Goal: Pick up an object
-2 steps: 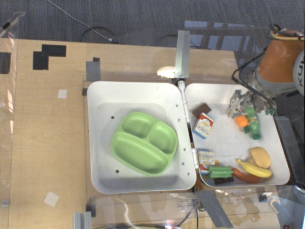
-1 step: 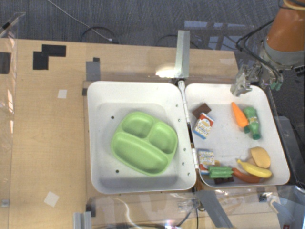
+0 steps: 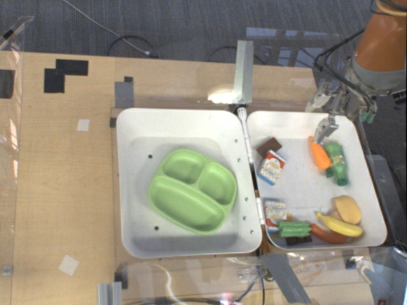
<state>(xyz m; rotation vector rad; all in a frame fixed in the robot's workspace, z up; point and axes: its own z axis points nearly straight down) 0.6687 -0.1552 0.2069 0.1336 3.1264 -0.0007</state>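
Approach step: the gripper (image 3: 328, 127) hovers over the right bin (image 3: 296, 122), holding nothing — finger state cannot be told — just above the carrot (image 3: 320, 154); next, descend and close.

Arm (image 3: 381, 37) cut off at right edge; red item (image 3: 325, 233) partly hidden under banana (image 3: 340, 225).

- Bench top (image 3: 57, 189): pale wood-grain laminate, matt.
- Left bin (image 3: 137, 234) and right bin (image 3: 299, 122): smooth white plastic, faint sheen.
- Divided plate (image 3: 193, 189): light green plastic, smooth, slightly glossy.
- Banana (image 3: 340, 226), carrot (image 3: 320, 154), green bottle (image 3: 337, 162): plastic-looking toys, glossy.
- Small carton (image 3: 271, 168): printed card, matt.
- Upright post (image 3: 244, 72): bare grey metal, dull.
- Floor (image 3: 191, 11): dark ribbed carpet, rough.
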